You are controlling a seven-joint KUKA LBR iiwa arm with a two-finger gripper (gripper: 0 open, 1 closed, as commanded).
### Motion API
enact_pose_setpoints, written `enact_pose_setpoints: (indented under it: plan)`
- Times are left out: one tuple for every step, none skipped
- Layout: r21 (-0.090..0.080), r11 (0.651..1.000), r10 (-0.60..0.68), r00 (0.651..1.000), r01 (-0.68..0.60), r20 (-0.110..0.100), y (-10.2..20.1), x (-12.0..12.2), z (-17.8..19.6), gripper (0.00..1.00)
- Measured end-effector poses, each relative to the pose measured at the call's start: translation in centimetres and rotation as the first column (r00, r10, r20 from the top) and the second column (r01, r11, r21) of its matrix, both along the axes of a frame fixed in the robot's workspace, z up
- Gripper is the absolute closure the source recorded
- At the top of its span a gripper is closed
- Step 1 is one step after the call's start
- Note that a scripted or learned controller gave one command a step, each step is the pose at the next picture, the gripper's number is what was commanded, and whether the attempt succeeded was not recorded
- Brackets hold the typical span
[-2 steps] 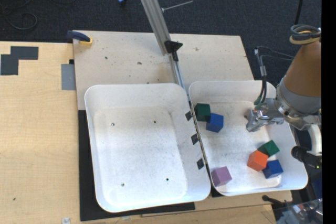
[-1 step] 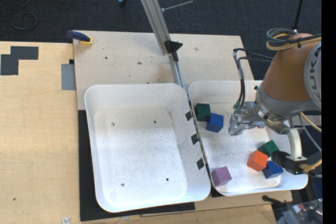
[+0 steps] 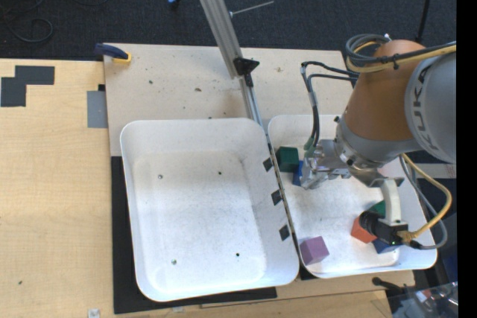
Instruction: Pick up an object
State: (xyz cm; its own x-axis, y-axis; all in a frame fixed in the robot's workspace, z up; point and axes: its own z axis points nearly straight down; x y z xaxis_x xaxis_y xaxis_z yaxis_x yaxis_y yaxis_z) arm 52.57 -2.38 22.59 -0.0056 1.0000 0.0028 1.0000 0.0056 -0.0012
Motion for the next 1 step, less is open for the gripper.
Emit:
enact_pose_setpoints:
  plan:
    - [0.000,1.000,0.000,1.000,0.000,-0.003,6.07,0.20,-0.68,1.00]
